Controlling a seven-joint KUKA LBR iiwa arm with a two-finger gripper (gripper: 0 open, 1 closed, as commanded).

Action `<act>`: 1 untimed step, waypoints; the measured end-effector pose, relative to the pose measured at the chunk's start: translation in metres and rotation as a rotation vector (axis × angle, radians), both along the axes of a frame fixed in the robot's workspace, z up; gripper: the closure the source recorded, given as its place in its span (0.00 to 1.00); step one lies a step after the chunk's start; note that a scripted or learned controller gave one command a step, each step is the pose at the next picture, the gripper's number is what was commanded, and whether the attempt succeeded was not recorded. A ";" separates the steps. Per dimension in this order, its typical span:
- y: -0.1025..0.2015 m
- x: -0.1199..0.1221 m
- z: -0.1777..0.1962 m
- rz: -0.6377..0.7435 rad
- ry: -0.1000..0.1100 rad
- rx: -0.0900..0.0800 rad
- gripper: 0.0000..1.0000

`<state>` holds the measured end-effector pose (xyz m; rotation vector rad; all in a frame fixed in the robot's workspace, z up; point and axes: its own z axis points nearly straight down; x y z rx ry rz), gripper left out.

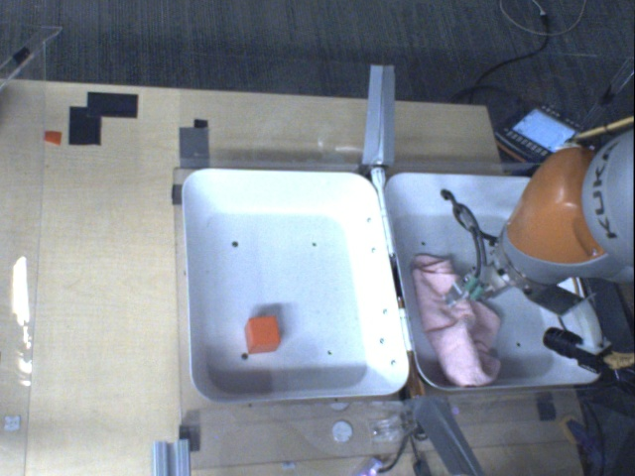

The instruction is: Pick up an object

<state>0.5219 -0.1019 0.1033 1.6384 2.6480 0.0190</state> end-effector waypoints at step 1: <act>0.011 0.110 0.068 -0.145 0.023 0.005 1.00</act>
